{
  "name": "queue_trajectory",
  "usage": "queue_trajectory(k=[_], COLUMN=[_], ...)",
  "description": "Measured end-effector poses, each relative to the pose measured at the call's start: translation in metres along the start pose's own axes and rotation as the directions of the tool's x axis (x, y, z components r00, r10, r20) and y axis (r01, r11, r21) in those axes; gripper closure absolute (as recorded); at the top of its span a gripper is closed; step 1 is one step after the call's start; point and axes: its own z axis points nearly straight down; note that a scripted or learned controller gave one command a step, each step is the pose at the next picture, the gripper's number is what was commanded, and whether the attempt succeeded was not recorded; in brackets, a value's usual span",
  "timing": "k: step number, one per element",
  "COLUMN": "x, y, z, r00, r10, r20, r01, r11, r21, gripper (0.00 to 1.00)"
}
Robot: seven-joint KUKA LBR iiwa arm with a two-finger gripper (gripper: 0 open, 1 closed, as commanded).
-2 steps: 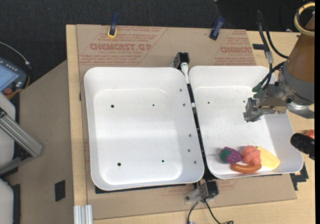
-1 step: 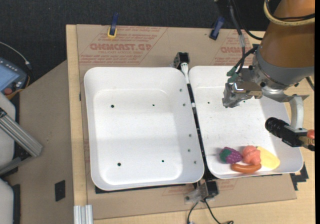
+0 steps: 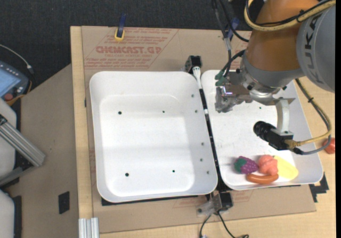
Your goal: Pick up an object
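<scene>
Arm (image 3: 287, 34) reaches in from the right, gripper (image 3: 228, 99) hanging over the far-left part of the right bin (image 3: 240, 141), close to the divider between bins. Can't tell the finger state from up here. Toys sit bunched at that bin's near edge: purple grapes (image 3: 245, 165), orange piece (image 3: 268, 164), yellow piece (image 3: 287, 170), red sausage (image 3: 262, 178). Left bin (image 3: 106, 125) beside it.
</scene>
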Motion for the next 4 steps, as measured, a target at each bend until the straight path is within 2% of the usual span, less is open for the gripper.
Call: queue_trajectory(k=[1, 2, 3, 4], x=[0.058, 0.127, 0.123, 0.13], y=[0.014, 0.022, 0.022, 0.012], z=[-0.017, -0.014, -0.025, -0.068], r00=[1.0, 1.0, 1.0, 1.0], r10=[-0.003, -0.004, 0.003, 0.002], r20=[-0.001, -0.001, 0.0, 0.0], r01=[0.003, 0.004, -0.003, -0.002], r11=[1.0, 1.0, 1.0, 1.0], r21=[-0.007, -0.007, -0.009, -0.01], gripper=[1.0, 1.0, 1.0, 1.0])
